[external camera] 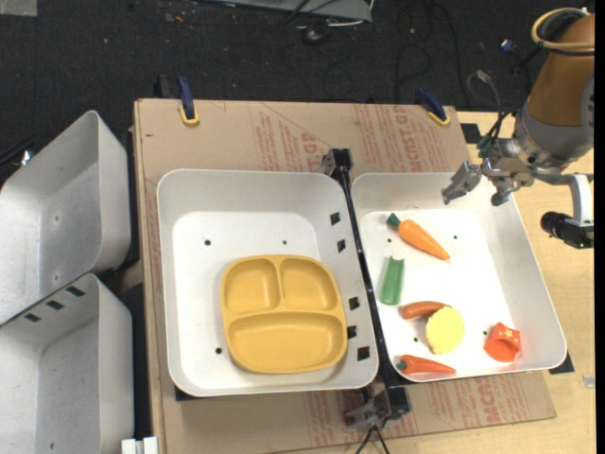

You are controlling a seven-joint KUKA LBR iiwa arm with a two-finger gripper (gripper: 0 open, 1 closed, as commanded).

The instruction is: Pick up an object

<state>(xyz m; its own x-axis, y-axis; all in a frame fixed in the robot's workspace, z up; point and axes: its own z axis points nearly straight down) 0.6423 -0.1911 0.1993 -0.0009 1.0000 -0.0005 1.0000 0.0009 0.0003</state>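
You can see the gripper (480,183) hanging over the far right corner of the right bin (529,282), its two fingers spread wide with nothing between them. The nearest object to it is the carrot (422,238), lying just below and to the left of the fingers, tip pointing toward the bin's near right. Further down sit a green pepper (391,280) by the bin's left wall, a red chili (422,308), a yellow round piece (444,329) touching it, a second orange-red carrot-like piece (425,365) at the near edge, and a red pepper (502,342) toward the near right corner. All lie well apart from the gripper. In the left bin (180,253) rests a yellow divided plate (282,314). Both bins stand on cardboard (284,130) over the table.
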